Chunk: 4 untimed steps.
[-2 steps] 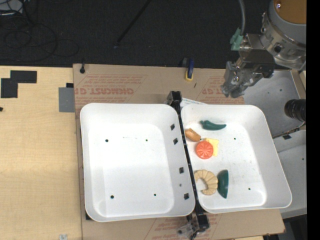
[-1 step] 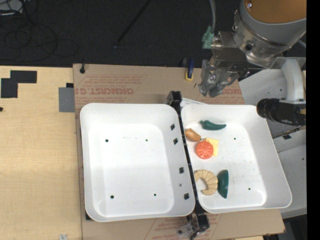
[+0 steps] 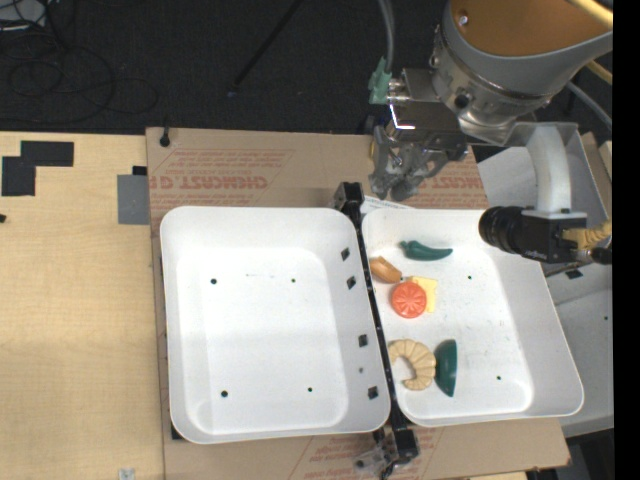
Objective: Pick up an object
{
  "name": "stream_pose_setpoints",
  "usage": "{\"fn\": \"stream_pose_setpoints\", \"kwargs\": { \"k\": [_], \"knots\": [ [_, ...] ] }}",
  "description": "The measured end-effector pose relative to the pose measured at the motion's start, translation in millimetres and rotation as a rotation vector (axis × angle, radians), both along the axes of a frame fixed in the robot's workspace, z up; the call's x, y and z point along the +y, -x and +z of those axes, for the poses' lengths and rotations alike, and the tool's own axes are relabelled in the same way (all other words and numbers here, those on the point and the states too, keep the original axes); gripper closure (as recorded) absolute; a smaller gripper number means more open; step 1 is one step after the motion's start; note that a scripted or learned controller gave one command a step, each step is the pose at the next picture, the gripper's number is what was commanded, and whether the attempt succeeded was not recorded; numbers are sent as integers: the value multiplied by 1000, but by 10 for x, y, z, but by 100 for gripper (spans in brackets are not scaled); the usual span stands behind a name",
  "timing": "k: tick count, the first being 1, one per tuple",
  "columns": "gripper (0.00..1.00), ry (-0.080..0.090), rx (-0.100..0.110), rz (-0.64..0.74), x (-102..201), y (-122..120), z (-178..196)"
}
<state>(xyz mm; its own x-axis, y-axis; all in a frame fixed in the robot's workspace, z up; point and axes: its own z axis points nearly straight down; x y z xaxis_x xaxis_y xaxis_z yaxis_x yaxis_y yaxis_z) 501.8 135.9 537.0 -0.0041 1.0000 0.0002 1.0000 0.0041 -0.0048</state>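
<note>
We judge the task barely begun: nothing has been lifted, and every candidate object lies in the right bin.

The gripper hangs above the far edge of that bin, near its far left corner, beside the divider where the two bins meet. From this slanted view the end of the tool is a dark, cluttered shape against the cardboard, so we cannot tell how far the jaws stand apart; we see nothing caught between them.

The objects cluster along the left side of the right bin. A dark green pepper-like piece lies nearest the far edge, just below the gripper in the picture. A small orange-brown piece rests near the divider, and close by sits a round red-orange item, touching or overlapping a pale yellow wedge. Toward the near edge lie a tan croissant-shaped toy and, just beside it, a teal-green piece. The left bin holds nothing that we can make out.

What is left, as we read it, is the whole pick: descend onto one piece, close on it and raise it clear. The green pepper-like piece looks the closest target, though probably any would serve.
</note>
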Motion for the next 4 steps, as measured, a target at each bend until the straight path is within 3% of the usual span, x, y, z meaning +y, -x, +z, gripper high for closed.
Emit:
{"fn": "stream_pose_setpoints", "kwargs": {
  "k": [1, 2, 3, 4],
  "knots": [
    [100, 0, -1, 1, 468, 94, 0],
    [100, 2, -1, -1, 829, -113, -6],
    [100, 2, -1, -2, 1083, -220, -4],
    [100, 3, 1, -1, 1070, -106, 0]
  ]
}}
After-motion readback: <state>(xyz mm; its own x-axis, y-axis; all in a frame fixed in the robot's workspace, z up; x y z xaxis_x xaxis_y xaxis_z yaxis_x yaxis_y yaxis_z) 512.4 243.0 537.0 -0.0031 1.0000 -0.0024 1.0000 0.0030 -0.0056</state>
